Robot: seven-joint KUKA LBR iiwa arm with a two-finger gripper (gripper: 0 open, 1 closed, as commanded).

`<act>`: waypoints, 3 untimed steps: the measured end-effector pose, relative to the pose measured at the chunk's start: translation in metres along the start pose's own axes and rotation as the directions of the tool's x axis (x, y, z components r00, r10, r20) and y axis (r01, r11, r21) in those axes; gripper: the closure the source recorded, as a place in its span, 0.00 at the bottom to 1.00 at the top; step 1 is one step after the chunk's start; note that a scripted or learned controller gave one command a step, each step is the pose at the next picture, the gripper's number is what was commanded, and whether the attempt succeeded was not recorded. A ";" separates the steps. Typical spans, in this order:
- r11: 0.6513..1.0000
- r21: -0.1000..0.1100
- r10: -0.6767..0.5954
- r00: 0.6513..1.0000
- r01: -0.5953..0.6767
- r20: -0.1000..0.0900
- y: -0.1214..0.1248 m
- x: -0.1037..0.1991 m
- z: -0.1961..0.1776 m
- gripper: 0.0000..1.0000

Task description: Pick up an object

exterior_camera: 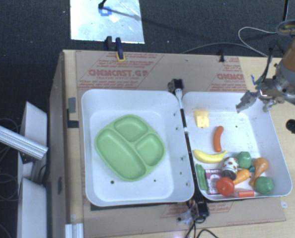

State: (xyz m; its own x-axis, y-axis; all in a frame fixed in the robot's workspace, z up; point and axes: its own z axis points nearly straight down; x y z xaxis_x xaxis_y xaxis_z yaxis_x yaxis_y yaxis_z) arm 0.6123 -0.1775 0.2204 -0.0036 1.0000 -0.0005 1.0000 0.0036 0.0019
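The end effector (254, 101) hangs over the far right corner of the right bin (276, 138), up and to the right of the sausage (217, 139); I cannot tell how it is set, for its tip is too small and blurred.

No one thing is named for picking, so the sausage looks the best choice. It lies alone on bare bin floor, its long axis running roughly front to back. It seems a small plastic toy: light, stiff, smooth and rounded, so it may roll or slip. I would grasp across its middle.

Beyond the sausage and to its left lies a cheese wedge (201, 118), well apart, flat and also easy to reach. Just in front of the sausage lies a banana (209, 156), near but not touching. Farther forward, toys crowd the bin's front: a tomato (225, 186), a carrot (242, 175), a pepper (244, 159), a green ball (264, 184). They touch one another, so grasping there risks knocking neighbours. Left of the sausage, the other bin (95, 108) holds a green tray (130, 147).
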 end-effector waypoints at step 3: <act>1.000 -0.004 -0.003 1.000 0.003 0.001 0.011 0.015 0.125 0.00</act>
State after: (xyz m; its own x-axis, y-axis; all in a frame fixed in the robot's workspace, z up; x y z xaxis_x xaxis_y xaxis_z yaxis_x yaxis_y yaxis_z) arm 0.6231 -0.1625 0.0958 -0.0070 1.0000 -0.0016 1.0000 0.0070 0.0054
